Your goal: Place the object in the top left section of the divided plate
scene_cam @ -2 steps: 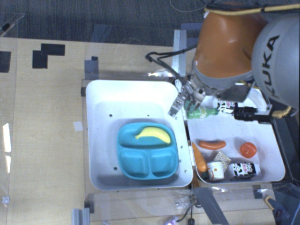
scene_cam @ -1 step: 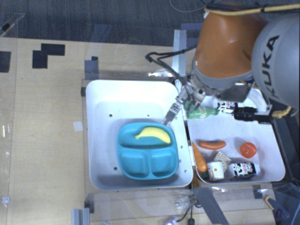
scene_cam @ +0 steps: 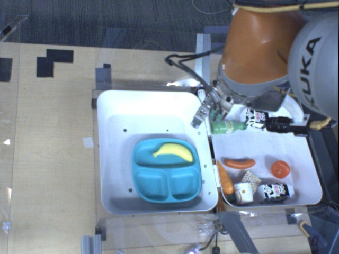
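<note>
- Banana [scene_cam: 173,152] lies in the plate's [scene_cam: 142,181] wide far section, in the left bin [scene_cam: 114,142]; which section counts as top left is your call.
- You can't tell from here whether the jaws [scene_cam: 204,114] are open or hold anything; they hang over the wall between the bins, beside the green bottle [scene_cam: 225,126].
- If they drop now, you risk hitting that wall or knocking the bottle.
- A low sweep left could nudge the plate.

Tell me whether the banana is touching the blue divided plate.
Touching. The camera view shows the banana lying inside the large upper compartment of the blue divided plate, resting on its floor with the plate's rim all around it.
</note>
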Motion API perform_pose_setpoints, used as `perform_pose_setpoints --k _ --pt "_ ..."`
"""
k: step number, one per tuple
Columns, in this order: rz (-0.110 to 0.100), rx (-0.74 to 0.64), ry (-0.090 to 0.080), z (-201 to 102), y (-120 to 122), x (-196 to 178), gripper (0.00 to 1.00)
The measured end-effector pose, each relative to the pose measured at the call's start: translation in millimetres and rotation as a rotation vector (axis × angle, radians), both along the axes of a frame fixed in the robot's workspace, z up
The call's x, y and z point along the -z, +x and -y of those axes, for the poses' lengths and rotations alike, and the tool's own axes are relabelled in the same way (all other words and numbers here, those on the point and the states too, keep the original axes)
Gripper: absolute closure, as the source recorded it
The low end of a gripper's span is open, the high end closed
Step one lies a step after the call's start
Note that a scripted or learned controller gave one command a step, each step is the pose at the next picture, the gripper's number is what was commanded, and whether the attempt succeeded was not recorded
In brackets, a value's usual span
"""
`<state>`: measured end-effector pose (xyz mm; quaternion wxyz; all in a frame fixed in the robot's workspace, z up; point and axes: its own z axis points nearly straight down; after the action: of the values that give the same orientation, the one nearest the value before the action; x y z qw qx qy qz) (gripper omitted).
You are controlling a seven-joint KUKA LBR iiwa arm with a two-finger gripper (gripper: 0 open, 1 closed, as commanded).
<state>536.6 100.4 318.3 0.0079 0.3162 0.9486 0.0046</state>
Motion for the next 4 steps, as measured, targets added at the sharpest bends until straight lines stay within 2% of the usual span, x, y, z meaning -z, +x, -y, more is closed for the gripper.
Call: perform_pose_setpoints --k 1,2,3,4 --pt "0.0 0.0 0.0 0.0 0.0 0.1 0.0" --pt "-0.013 -0.14 -0.003 -88.2 61.9 100.6 0.0" --pt "-0.002 -0.141 0.001 -89.1 64.1 87.0 1.0" --pt "-0.005 -0.348 -0.006 -39.3 101.4 36.0 1.0"
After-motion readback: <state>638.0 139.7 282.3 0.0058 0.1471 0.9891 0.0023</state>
